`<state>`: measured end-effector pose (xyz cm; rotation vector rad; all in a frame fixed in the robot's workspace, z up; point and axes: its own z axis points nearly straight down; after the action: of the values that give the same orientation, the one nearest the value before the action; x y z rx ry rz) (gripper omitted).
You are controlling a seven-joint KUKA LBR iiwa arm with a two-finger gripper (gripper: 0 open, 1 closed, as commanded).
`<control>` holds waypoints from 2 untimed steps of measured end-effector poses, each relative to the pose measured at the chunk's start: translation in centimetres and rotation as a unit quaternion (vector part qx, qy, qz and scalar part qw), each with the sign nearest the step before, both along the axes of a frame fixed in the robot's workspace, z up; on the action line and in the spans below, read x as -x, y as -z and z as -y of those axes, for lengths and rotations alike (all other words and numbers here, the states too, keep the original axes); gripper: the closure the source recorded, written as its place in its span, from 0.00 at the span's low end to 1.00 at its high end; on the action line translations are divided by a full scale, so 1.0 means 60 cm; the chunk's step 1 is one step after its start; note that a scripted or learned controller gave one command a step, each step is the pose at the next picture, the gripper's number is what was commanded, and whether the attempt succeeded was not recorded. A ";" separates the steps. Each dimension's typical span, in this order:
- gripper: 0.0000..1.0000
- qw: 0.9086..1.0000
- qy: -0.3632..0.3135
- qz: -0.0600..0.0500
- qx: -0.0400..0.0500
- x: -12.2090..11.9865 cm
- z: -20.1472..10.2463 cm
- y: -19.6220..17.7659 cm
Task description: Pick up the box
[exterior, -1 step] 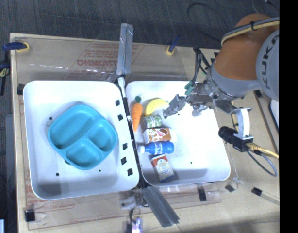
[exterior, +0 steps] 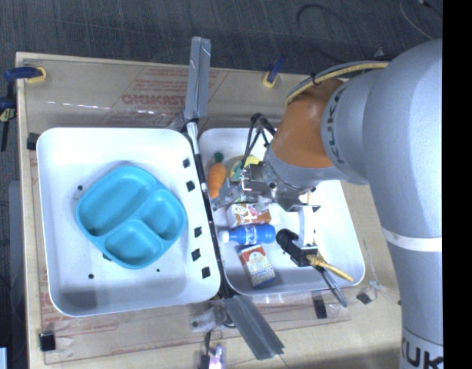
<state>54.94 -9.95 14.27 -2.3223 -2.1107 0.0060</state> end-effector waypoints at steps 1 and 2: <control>0.00 0.999 -0.029 0.027 0.004 0.057 0.016 0.023; 0.00 0.996 -0.070 0.049 0.004 0.069 0.027 0.028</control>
<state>50.81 -11.54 12.62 -2.2168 -2.3199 -0.1025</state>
